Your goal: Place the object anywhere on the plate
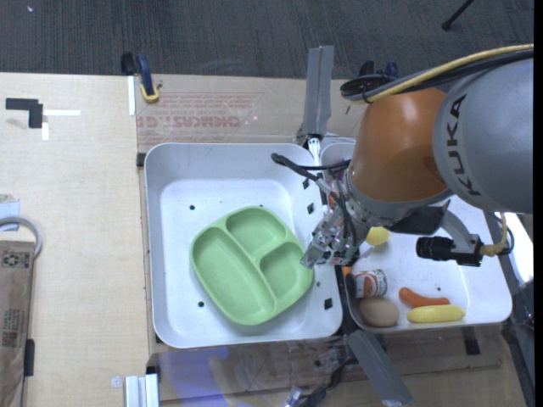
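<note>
— Over the left bin [161, 227], what are you seeing?
— Your green plate [250, 265] is lying there; the gripper [327, 248] is hovering at its right rim.
— Fingers?
— You cannot tell. The objects — can [369, 283], egg [379, 312], carrot [422, 297], banana [435, 314] — are lying rightward, apart from them.

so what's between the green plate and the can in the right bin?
In the camera view, the hand hangs over the bins' adjoining walls, between the green plate and the can.
</note>
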You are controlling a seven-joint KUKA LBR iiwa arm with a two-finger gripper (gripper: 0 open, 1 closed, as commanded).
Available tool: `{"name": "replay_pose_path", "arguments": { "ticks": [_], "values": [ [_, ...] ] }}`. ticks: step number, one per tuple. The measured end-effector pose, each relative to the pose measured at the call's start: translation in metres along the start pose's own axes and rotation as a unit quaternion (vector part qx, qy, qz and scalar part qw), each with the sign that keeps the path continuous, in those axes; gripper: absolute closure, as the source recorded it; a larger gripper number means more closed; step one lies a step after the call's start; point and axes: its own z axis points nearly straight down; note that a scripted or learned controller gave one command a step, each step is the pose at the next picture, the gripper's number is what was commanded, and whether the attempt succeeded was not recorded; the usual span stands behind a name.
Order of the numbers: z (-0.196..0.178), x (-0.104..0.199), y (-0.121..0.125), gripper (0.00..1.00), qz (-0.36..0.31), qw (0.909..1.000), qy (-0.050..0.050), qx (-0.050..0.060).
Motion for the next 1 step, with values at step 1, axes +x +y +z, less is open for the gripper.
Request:
{"name": "replay_pose_path", "arguments": {
  "ticks": [1],
  "values": [
    [-0.0001,0.0000,0.0001,0.00,0.000,1.0000,0.000,0.000]
  ]
}}
